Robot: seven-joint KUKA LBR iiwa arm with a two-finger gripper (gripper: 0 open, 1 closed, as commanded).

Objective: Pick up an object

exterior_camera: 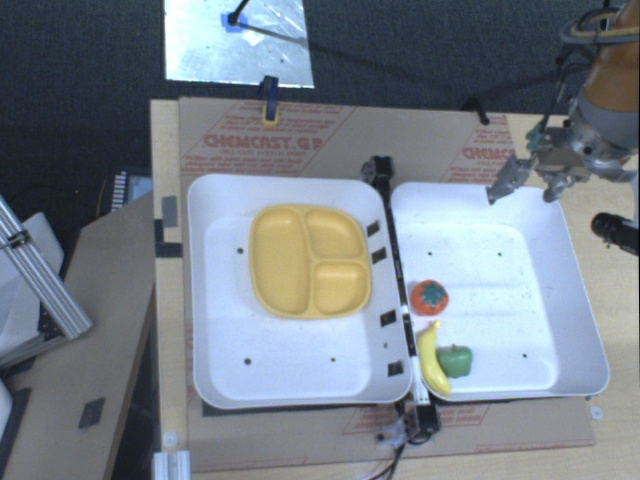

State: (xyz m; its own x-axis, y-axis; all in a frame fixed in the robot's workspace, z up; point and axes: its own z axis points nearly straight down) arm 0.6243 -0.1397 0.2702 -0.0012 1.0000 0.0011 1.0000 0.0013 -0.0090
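Your pincer [526,180] hangs over the far edge of the right bin [540,268], its two fingers spread apart with nothing between them. It is released and well apart from anything you could lift.

The candidates sit together in the near left corner of that right bin, against the divider between the bins. The tomato [429,297] lies a little farther from the corner, by itself on bare white floor. The banana [432,359] lies along the divider wall, and the green pepper [455,360] touches it on the side away from the wall. The yellow tray [308,261] rests in the left bin [220,358], flat and wide, and looks a poor target for two fingers.

You would do best to choose the tomato. It has open floor on most sides, so both fingers can likely come down without fouling a neighbour. The banana and pepper crowd each other and the wall, and a finger may land on the wrong one or push the pair apart.

Carry the pincer across the bin toward the near left, keep it spread, centre it over the tomato, then descend straight. A round fruit may roll or squirt out, so straddle its widest part and clench only when the fingers reach low on its sides.
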